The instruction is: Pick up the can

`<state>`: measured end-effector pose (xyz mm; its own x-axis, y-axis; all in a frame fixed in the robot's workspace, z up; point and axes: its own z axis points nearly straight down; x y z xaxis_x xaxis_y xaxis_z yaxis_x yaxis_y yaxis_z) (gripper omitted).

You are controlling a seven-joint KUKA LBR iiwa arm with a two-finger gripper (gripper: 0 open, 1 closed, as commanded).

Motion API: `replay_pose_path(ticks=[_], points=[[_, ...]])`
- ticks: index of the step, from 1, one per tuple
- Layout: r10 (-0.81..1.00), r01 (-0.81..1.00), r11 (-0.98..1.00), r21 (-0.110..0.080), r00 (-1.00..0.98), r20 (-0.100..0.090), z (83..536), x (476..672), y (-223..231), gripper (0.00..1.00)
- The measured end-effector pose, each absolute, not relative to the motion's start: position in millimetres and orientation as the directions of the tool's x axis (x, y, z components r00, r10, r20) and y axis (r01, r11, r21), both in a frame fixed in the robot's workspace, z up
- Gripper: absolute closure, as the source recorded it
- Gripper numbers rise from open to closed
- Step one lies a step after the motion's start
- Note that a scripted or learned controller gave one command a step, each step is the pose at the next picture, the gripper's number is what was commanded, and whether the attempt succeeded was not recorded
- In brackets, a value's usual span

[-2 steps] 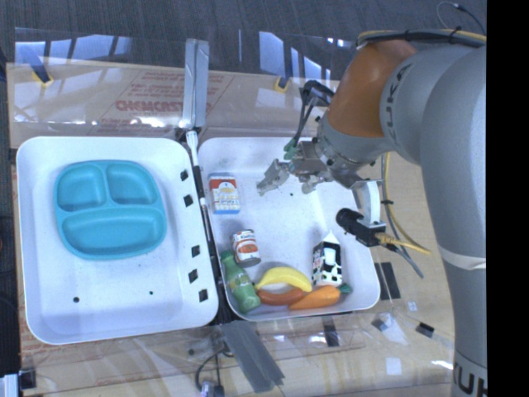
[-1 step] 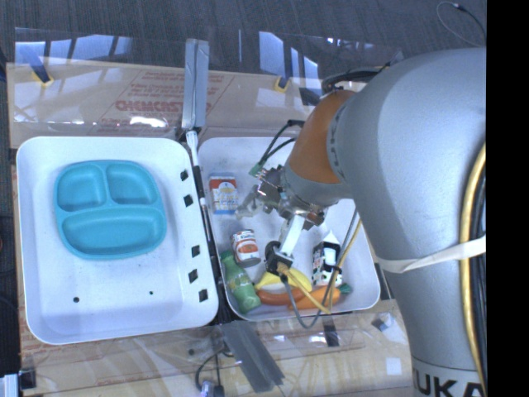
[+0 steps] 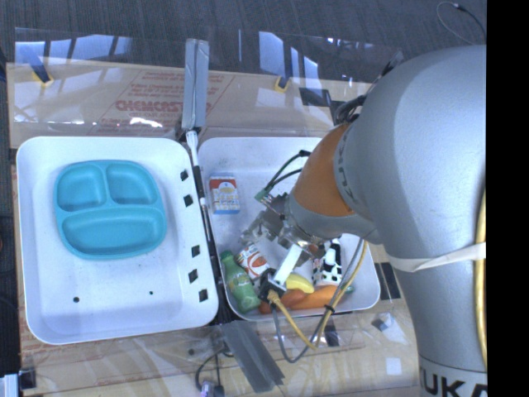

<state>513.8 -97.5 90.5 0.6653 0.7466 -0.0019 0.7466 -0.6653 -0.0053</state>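
Note:
The arm reaches down into the right bin (image 3: 248, 151), and its gripper (image 3: 266, 253) is low over the pile at the bin's front left. A white can with an orange-red label (image 3: 254, 262) lies right under the gripper, partly covered by it. Whether the gripper touches the can I cannot tell. A green bottle (image 3: 237, 283) lies just left of the can against the bin's wall.
A yellow banana (image 3: 299, 284), an orange carrot (image 3: 312, 298) and a black-and-white cow-patterned thing (image 3: 331, 265) crowd the right bin's front. A small red-and-white box (image 3: 224, 195) lies further back. The left bin (image 3: 50, 304) holds a blue divided plate (image 3: 110, 208).

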Motion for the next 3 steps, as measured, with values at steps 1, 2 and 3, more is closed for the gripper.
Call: replay_pose_path(ticks=[1, 2, 3], points=[[0.748, 0.748, -0.664, -0.007, 0.664, -0.002, 100, 513.8, -98, 1.0], [0.819, 0.819, -0.573, -0.004, 0.573, 0.0, 208, 533.0, -34, 1.0], [0.819, 0.819, -0.574, -0.004, 0.574, -0.001, 208, 532.8, -34, 0.0]])
